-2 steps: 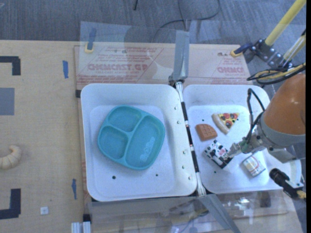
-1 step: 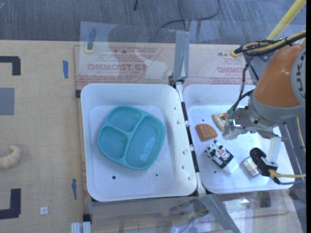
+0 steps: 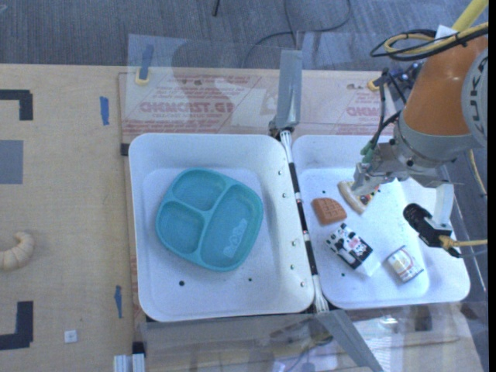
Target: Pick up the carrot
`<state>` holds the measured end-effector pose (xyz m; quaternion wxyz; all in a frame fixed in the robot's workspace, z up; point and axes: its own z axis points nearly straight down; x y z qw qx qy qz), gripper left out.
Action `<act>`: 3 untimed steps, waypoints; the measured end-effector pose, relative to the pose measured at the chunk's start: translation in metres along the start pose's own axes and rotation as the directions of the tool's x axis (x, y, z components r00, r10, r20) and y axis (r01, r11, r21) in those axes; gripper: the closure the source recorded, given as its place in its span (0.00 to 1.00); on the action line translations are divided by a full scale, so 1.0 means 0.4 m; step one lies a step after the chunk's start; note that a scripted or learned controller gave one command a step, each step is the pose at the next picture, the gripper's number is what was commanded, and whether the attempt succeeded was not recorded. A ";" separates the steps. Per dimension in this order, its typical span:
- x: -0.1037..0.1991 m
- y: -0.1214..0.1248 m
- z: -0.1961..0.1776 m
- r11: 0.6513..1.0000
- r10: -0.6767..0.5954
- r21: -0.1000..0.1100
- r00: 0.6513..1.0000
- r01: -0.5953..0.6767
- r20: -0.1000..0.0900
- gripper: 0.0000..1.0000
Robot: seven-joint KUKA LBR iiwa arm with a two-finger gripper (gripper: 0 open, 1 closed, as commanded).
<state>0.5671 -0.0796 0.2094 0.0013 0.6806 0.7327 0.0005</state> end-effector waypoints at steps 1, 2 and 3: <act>0.109 -0.121 0.006 0.940 -0.340 0.002 0.940 0.340 -0.003 1.00; 0.200 -0.011 0.031 1.000 0.019 0.001 1.000 -0.019 0.000 1.00; 0.157 -0.056 0.030 0.982 -0.188 0.003 0.982 0.188 -0.002 1.00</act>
